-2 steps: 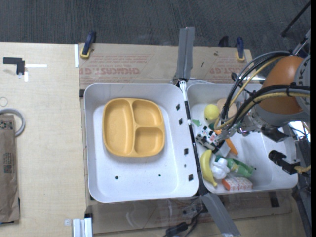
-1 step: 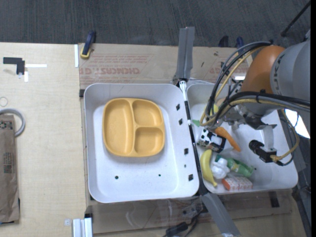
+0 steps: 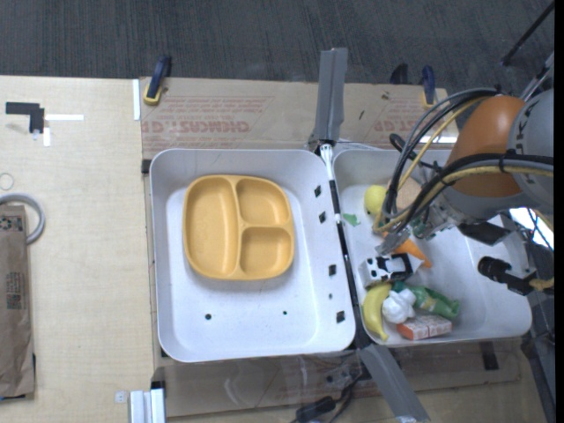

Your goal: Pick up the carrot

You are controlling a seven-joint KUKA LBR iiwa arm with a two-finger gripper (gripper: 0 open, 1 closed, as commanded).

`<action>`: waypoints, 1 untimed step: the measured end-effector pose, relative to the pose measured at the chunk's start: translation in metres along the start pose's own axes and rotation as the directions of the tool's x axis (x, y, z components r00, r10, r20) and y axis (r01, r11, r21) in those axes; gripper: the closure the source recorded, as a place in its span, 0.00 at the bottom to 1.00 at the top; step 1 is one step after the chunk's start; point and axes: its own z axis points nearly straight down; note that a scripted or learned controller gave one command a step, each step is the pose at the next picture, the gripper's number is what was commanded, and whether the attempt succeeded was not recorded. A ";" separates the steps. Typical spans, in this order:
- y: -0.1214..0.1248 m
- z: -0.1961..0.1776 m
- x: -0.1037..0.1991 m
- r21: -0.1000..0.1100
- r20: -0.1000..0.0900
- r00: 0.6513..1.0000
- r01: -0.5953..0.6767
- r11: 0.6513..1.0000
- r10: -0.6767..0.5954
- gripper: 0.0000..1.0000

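Note:
The carrot point(image 3: 411, 254) is a small orange piece lying in the right bin point(image 3: 467, 324), near its middle. My gripper point(image 3: 394, 239) hangs low over the bin, right at the carrot's upper left end, with cables trailing up to the orange wrist band point(image 3: 485, 144). The gripper body hides part of the carrot, and I cannot make out whether it touches it.
Around the carrot lie a yellow lemon point(image 3: 375, 201), a black-and-white toy point(image 3: 386, 268), a banana point(image 3: 374, 311), a white item point(image 3: 398, 305), a green item point(image 3: 437, 304) and a red-and-white box point(image 3: 425, 328). The left bin point(image 3: 176, 324) holds a yellow divided plate point(image 3: 238, 227).

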 end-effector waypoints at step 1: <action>0.000 -0.009 -0.001 0.000 0.001 1.000 -0.003 1.000 0.003 1.00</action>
